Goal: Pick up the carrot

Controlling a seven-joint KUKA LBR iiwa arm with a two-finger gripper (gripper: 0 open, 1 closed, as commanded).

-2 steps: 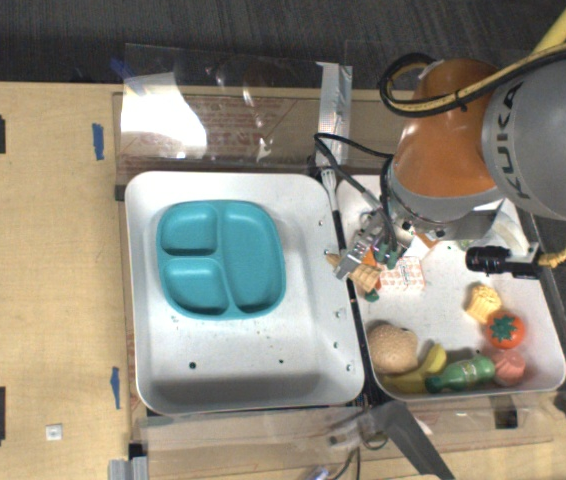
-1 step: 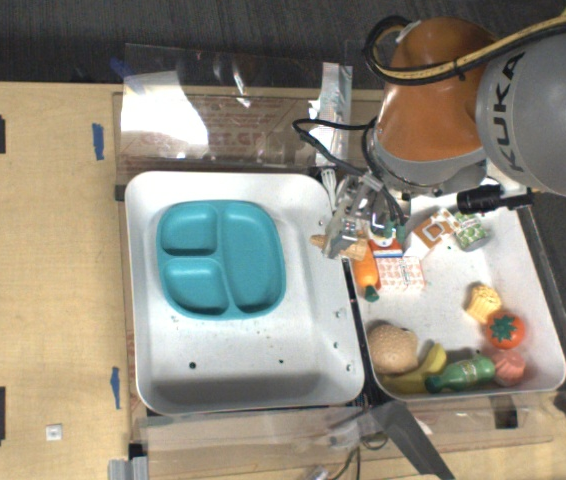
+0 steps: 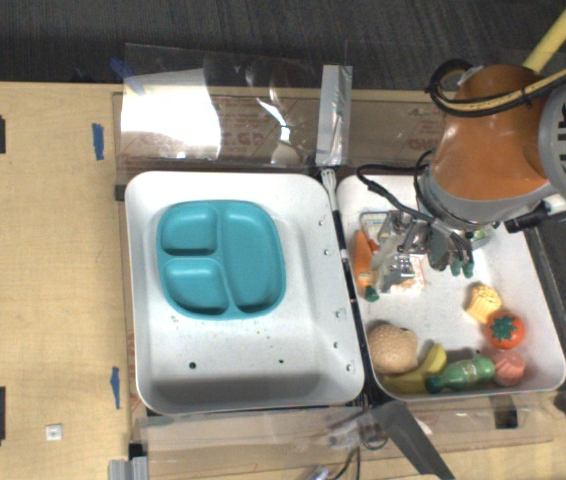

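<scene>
Two shallow white bins sit side by side on the counter: a left bin [image 3: 308, 363] and a right bin [image 3: 548, 353].

The left bin holds one thing, a teal divided plate [image 3: 221, 258] with three compartments.

The right bin holds toy foods:
- one carrot [image 3: 363, 260] against its left wall
- one tan bread roll [image 3: 392, 347] near its front edge
- one yellow banana [image 3: 421, 369] at the front edge
- one green bottle-shaped piece [image 3: 460, 371] beside the banana
- one tomato [image 3: 506, 331] near the front right corner
- one pink piece [image 3: 510, 369] in that corner
- one pale yellow piece [image 3: 482, 301] just behind the tomato

One arm [image 3: 488, 143] reaches over the right bin.
</scene>
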